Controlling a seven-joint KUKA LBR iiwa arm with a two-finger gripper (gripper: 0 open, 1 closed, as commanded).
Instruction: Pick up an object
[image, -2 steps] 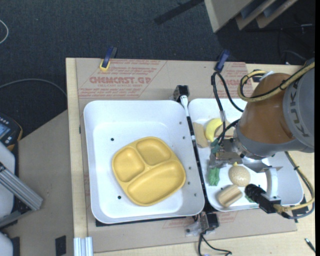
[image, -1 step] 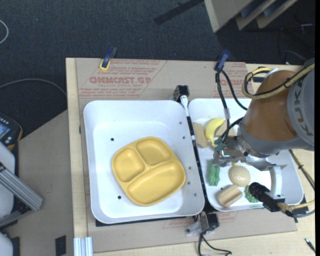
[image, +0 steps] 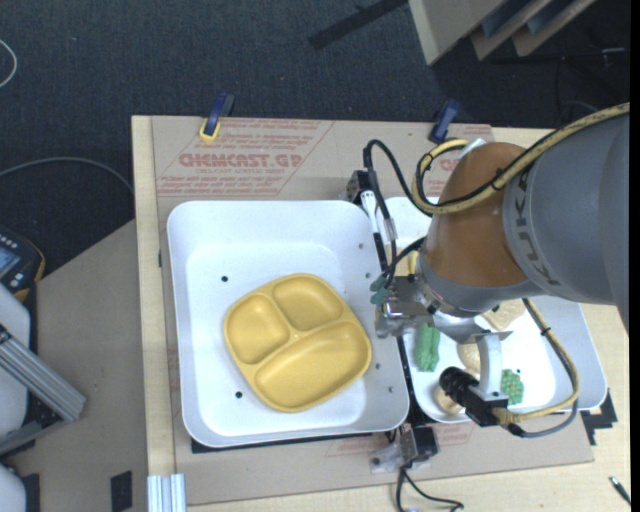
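Observation:
My gripper (image: 437, 333) reaches down into the left part of the right bin (image: 590, 372), under the orange wrist band, and the arm hides most of that bin. A slim green object (image: 428, 347) stands right under the gripper; whether it is held I cannot see. A small green piece (image: 512, 385) lies to the right of it. Tan, cookie-like items (image: 469, 354) rest on the bin floor near both.
The left bin (image: 200, 240) holds a yellow divided plate (image: 296, 340) at its centre. Black cables loop around the wrist (image: 385, 215) and along the right bin's front edge (image: 520, 425). Clamps sit on the board's far edge (image: 213, 118).

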